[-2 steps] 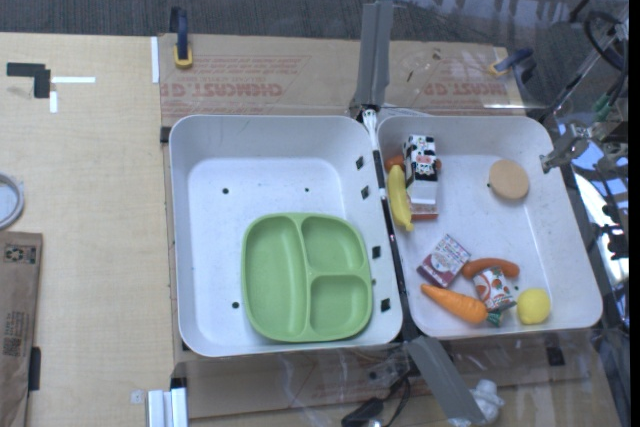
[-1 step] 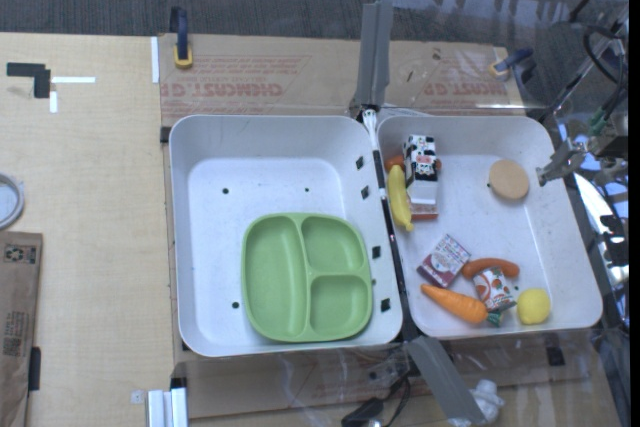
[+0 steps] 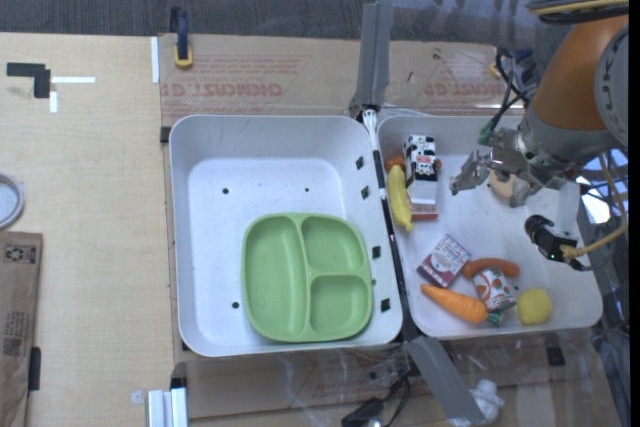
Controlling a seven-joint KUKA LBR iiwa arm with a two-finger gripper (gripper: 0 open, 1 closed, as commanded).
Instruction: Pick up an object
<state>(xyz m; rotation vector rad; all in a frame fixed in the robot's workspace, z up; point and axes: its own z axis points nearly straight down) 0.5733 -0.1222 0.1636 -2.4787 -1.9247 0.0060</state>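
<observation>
Honestly, you have nothing picked yet: your end effector (image 3: 490, 177) hangs open and empty above the right bin (image 3: 590, 315), with the carrot (image 3: 452, 303) and lemon (image 3: 534, 306) lying below it.

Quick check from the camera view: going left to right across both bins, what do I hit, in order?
Green divided plate → banana → small red packet → yellow lemon. The gripper hangs above the right bin, between the packet and the lemon in this order.
</observation>
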